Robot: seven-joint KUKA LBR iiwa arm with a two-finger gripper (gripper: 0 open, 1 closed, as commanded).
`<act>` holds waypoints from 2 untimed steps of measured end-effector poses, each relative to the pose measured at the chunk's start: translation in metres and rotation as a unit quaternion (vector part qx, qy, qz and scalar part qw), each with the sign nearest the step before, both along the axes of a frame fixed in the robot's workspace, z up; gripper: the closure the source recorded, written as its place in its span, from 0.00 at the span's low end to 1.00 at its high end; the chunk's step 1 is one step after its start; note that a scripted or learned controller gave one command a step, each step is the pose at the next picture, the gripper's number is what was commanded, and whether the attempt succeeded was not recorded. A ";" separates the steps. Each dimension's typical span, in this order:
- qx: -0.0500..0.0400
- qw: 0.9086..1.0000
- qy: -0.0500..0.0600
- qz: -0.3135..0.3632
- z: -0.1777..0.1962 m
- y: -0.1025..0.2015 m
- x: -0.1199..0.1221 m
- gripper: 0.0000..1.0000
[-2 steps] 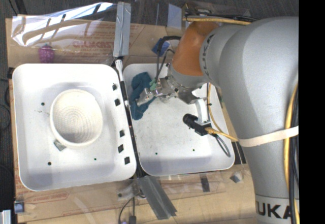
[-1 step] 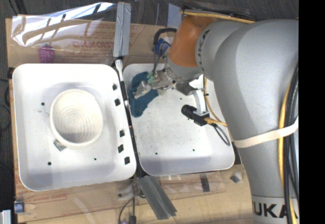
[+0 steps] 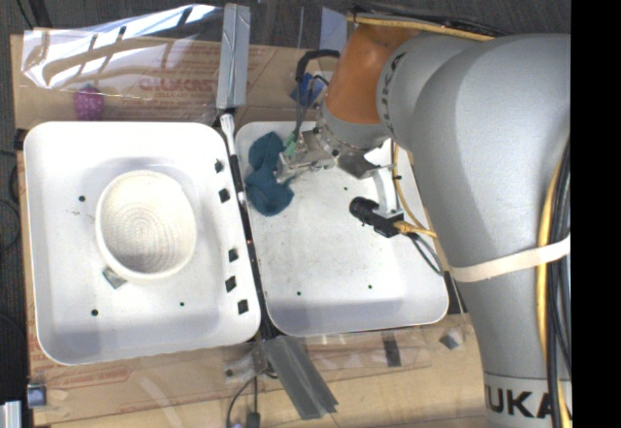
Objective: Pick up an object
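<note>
The big grey arm (image 3: 485, 174) is seen reaching in from the right, low over the right bin (image 3: 340, 305). The left bin (image 3: 58, 319) sits beside it on the table (image 3: 146, 77), and a white bowl (image 3: 146, 222) is held in it. A blue cloth (image 3: 267, 181) is bunched up in the far left corner of the right bin, by the wall between the bins. The claw (image 3: 291, 161) is set right at the cloth's edge. The grab step seems to be under way. Next, the cloth would need to be pinched and lifted straight up. Much of the claw is hidden by the wrist, so it cannot be told if it is wide or closed, or if the cloth is held.
</note>
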State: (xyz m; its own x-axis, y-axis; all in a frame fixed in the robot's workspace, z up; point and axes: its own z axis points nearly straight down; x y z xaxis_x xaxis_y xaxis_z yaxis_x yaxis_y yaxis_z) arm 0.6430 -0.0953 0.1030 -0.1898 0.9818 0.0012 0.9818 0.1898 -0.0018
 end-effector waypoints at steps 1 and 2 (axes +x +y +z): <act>0.000 1.000 0.000 0.000 0.000 0.000 0.000 0.00; 0.000 1.000 -0.001 0.004 -0.011 0.001 0.014 0.00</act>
